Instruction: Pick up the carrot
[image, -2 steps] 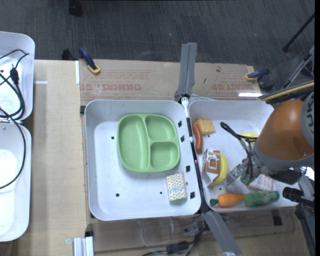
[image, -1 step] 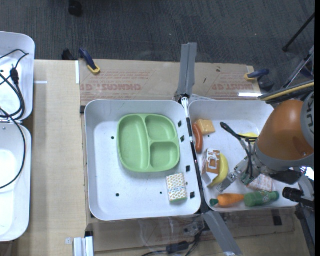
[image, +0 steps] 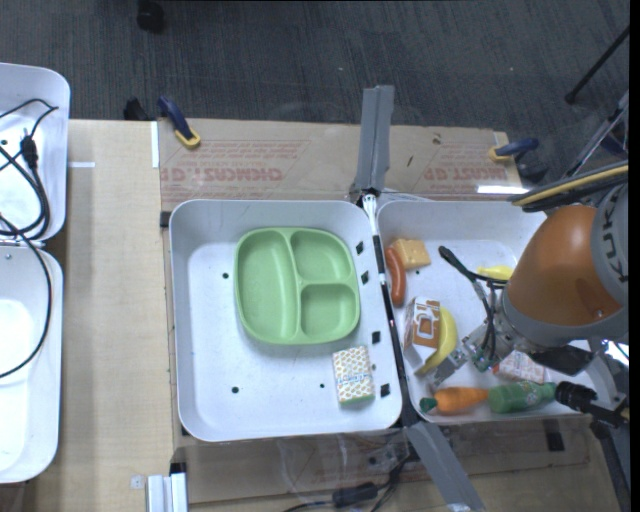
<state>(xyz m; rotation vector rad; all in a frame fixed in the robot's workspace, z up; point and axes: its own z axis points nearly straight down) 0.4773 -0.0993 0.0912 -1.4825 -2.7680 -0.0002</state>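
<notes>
Orange carrot (image: 458, 400) — green-tipped, lying flat along the right bin's (image: 420, 214) near edge.

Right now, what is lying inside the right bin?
Inside the right bin: a carrot, a green bottle, a banana, a small box, a sausage and a tan block. The arm covers that bin's right part, hiding whatever lies beneath.

green divided plate (image: 297, 285) in left bin (image: 190, 330); banana (image: 441, 342), sausage (image: 397, 275)
</notes>
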